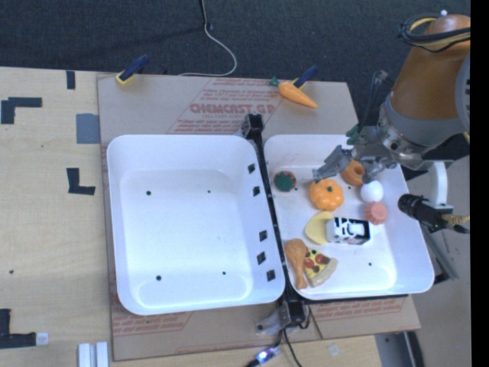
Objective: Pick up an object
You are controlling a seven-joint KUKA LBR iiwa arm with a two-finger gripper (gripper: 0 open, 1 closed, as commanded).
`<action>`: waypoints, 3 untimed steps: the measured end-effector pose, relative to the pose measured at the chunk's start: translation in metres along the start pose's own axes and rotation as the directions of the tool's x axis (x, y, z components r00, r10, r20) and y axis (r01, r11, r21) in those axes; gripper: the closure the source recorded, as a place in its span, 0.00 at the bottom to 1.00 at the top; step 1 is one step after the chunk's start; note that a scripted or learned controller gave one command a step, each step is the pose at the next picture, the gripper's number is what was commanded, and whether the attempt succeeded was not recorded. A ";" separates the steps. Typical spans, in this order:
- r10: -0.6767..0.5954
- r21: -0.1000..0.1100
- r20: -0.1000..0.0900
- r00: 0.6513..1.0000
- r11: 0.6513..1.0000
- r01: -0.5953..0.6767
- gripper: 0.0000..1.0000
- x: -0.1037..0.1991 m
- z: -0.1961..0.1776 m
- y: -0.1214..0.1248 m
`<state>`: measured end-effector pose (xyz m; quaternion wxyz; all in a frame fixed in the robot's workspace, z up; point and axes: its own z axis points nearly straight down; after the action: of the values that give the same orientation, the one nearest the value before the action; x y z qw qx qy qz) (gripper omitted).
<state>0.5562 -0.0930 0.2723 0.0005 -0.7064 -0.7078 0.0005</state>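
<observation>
1. Gripper [341, 161] position: low over the far part of the right bin [409, 281], the arm [428, 82] reaching in from the right. Two dark fingers [330, 164] point left and downward toward the toys.

2. Finger state: they appear spread apart with nothing visible between them. No object is held.

3. Candidate objects, all in the right bin: an orange pumpkin-like toy [327, 195] just near of the fingertips; a small dark green ball [285, 180] to its left; an orange ring-shaped piece [353, 173] close under the wrist; a white egg [372, 191] and a pink piece [376, 212] to the right; a black-and-white block [351, 230] touching a pale yellow wedge [317, 226]; a pizza slice [318, 267] and a bread-coloured piece [296, 260] at the near left corner.

4. Left bin [122, 205]: holds nothing relevant. A toy carrot [296, 95] lies outside, on the cardboard [221, 105] beyond the bins.

5. Stage, judged: approach, no grasp made yet.

6. Risks, judged:
   - Objects near the fingers are crowded; a descent could straddle two at once or land on top of one.
   - Rounded toys such as the pumpkin and the egg may squirt sideways as the fingers close.
   - One finger could nudge the ring-shaped piece and shift its neighbours.
</observation>
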 end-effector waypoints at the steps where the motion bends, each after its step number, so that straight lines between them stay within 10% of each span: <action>1: -0.009 -0.011 0.000 1.000 1.000 0.009 0.00 0.092 0.078 0.118; 3: -0.007 -0.003 -0.003 1.000 1.000 0.007 0.00 0.226 -0.015 0.101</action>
<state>0.6572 0.1334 0.2876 0.0005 -0.7041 -0.7101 -0.0015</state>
